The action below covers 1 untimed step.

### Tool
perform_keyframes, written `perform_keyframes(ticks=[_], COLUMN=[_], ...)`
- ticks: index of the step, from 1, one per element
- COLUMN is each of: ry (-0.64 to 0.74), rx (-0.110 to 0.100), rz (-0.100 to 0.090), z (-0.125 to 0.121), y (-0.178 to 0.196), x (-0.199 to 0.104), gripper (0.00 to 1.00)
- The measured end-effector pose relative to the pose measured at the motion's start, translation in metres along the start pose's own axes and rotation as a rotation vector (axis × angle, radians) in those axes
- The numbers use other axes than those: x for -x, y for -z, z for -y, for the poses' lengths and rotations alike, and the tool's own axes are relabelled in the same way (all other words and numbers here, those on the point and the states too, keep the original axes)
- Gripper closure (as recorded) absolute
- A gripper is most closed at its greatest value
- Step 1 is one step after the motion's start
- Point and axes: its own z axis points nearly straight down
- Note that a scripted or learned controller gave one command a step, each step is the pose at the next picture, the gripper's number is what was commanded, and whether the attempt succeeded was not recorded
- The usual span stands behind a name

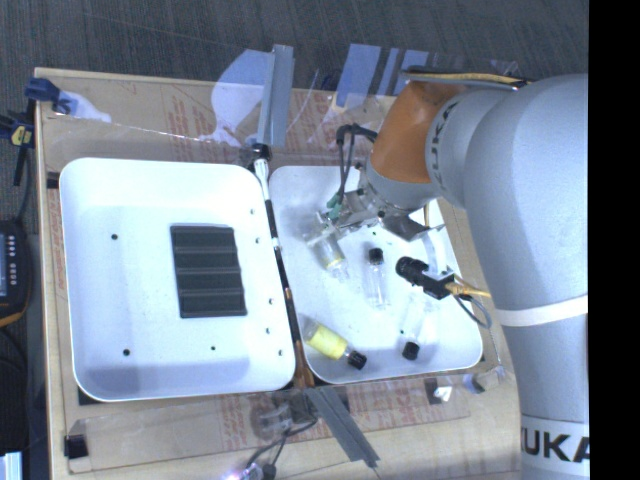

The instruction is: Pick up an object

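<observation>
White bins, and the grey arm bent low over the right one.

Seen from above, the gripper (pixel 338 220) hangs at the upper middle of the right shallow white bin (pixel 300 193), wrist turned down so that it can come at the loose things lying flat on the floor; whether it is parted or closed cannot be told from this slant. A small clear vial (pixel 333 257) lies just beside it, toward the near rim, and looks the likeliest pick. A second clear vial with a black cap (pixel 375 274) lies close by. A yellow bottle with a black cap (pixel 334 345) rests against the bin's near-left corner, where the wall would crowd a grasp. Nothing shows lifted. In the left shallow white bin (pixel 100 188) a dark ribbed rectangular pad (pixel 208 270) lies flat, well apart from the arm. Both bins sit on the pale wooden bench (pixel 150 418).
</observation>
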Motion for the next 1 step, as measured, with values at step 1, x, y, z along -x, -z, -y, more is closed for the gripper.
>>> perform_keyframes(ticks=[1], ry=[0.048], rx=[0.003], rz=[0.001], z=[-0.0072], y=[0.103], x=[-0.0265], gripper=[1.0])
